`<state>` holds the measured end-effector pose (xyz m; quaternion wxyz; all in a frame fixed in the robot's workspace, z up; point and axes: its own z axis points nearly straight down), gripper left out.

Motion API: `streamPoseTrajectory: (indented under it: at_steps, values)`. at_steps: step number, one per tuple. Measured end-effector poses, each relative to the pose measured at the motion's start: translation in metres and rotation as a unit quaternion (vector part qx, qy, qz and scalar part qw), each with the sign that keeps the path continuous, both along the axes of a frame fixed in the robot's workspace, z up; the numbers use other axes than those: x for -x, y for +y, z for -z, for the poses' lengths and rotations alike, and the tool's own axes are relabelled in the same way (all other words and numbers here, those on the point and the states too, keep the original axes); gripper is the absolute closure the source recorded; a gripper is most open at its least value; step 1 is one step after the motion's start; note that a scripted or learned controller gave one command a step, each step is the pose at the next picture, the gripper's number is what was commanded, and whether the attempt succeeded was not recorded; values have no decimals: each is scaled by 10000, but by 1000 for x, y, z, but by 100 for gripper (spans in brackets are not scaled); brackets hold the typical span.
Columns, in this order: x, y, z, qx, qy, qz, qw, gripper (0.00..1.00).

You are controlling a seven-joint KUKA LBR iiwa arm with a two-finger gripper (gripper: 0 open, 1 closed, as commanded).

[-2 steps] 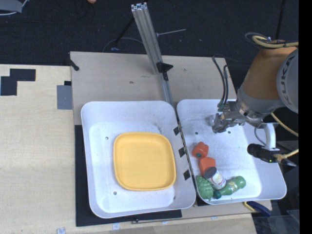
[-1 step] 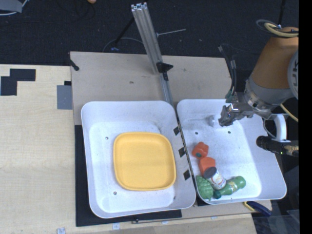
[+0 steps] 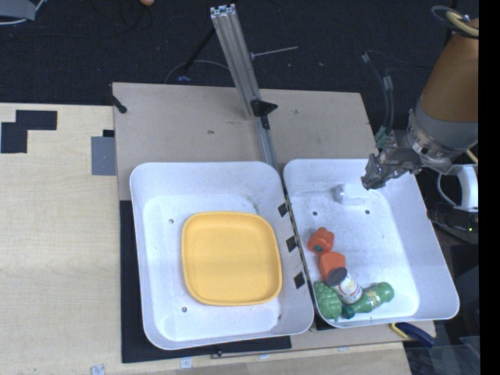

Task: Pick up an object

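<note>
With the gripper (image 3: 375, 176) poised at the right bin's (image 3: 422, 241) upper edge, finger state untellable, it should travel toward the frame's lower centre and descend squarely over the orange pepper (image 3: 321, 241).

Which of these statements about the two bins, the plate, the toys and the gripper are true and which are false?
1. The yellow plate lies in the left bin. True.
2. The gripper hangs over the plate. False: it is above the far part of the right bin.
3. The orange toys lie in the right bin. True.
4. The green toys lie at the far edge of the right bin. False: they lie at its near edge.
5. The gripper holds an orange toy. False: nothing shows between its fingers.
</note>
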<state>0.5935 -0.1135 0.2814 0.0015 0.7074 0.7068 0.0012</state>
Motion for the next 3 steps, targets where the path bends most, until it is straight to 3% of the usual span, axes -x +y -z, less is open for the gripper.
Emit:
streamPoseTrajectory:
  at_steps: [3]
  values:
    - [25,169,24,-6,26,-22,10000,100]
